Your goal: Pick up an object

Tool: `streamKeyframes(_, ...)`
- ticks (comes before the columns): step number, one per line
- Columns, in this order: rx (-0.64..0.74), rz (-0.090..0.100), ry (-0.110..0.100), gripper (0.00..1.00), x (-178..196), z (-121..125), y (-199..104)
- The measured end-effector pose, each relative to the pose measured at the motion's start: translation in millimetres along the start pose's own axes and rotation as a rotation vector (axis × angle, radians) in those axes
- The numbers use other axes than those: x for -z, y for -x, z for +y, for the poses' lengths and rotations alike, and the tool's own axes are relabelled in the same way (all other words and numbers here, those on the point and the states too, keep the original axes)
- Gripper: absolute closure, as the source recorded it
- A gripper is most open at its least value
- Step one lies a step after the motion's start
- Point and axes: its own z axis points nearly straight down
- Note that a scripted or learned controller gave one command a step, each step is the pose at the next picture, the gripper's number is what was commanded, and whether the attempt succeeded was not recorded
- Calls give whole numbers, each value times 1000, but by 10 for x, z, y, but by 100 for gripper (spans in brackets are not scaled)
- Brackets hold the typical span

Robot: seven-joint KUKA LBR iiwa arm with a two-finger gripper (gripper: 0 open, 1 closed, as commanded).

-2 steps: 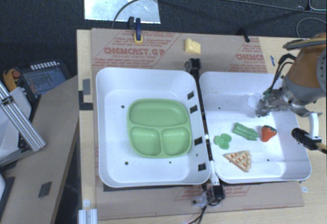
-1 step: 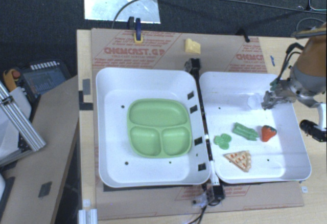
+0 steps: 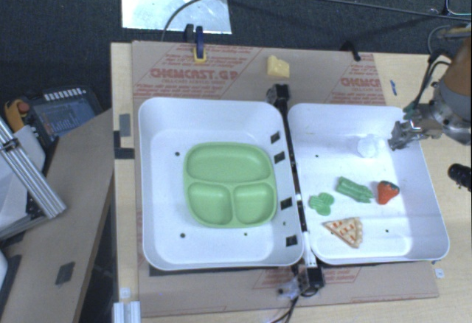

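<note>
Cardboard-topped surface (image 3: 221, 72), green plate (image 3: 227, 185) in left bin (image 3: 150, 167), pizza slice (image 3: 345, 230) and strawberry (image 3: 388, 192) in right bin (image 3: 429, 200), hand (image 3: 404, 134) at its upper-right edge, grip impossible to tell.

Glossy white plastic bins (image 3: 214, 111); matt green plastic plate (image 3: 228, 183); metal tool (image 3: 403, 133).

**Inspector:** The arm (image 3: 451, 96)?
**Clerk:** Cut off by the right edge. The frame takes in the wrist and pincer (image 3: 397, 137).
**Inspector:** The right bin (image 3: 413, 237)?
**Clerk:** One pale item (image 3: 366, 146) near the pincer, too faint against the white floor to identify.
**Inspector:** Left of the desk?
**Clerk:** Metal rail (image 3: 28, 170) cut by the left edge. Lettering on the grey device (image 3: 63, 113) is too small to read.
</note>
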Motion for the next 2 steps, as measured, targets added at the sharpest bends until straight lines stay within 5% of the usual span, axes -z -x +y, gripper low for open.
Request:
streamKeyframes(1, 0, 0, -1, 100, 432, 16, 4)
streamKeyframes(2, 4, 3, -3, 100, 520, 105, -549)
